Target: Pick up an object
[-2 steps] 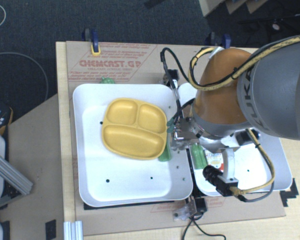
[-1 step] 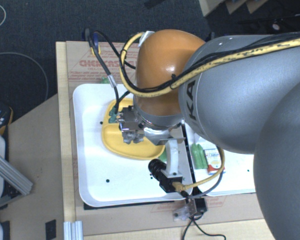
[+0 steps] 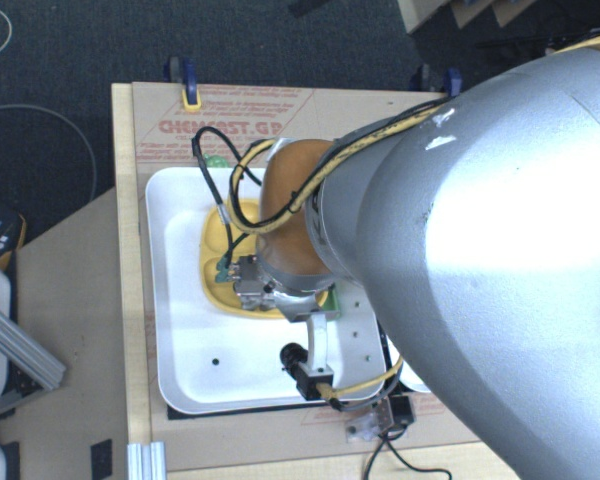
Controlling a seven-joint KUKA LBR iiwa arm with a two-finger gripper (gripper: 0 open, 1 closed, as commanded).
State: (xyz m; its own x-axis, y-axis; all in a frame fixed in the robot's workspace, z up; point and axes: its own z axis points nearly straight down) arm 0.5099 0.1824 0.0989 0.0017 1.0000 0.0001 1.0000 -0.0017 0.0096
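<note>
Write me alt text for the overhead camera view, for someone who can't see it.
A large grey robot arm with an orange band reaches from the right down into the left white bin, covering most of a yellow object lying there. Black and yellow cables loop around the wrist, and the bin sits on a wooden bench.

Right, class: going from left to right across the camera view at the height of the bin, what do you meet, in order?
Bare wooden bench top → left rim of the white bin → yellow object lying in the bin → orange band of the arm → big grey body of the arm.
</note>
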